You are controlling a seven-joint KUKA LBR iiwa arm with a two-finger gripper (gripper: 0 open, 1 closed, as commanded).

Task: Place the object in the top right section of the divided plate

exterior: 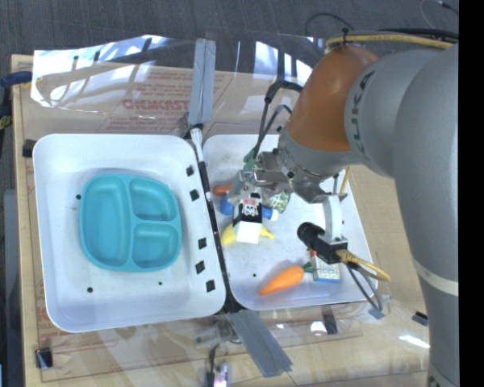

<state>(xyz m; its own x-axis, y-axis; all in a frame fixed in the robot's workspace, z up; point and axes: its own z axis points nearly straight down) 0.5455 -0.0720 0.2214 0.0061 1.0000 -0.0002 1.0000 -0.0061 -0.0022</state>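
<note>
Camera view, right bin [351,208]: gripper [250,214] down at centre over a black-and-white toy piece [248,220], jaws hidden, grip impossible to tell. Yellow bit [228,236] at 7 o'clock of it, blue piece [226,205] and orange bit [221,189] at 10, carrot [281,279] at 5, small boxed item [327,272] just beyond. "KUKA" partly legible on arm [387,95]. Left bin [48,240]: teal divided plate [131,221], centred, open white floor all round.
</note>
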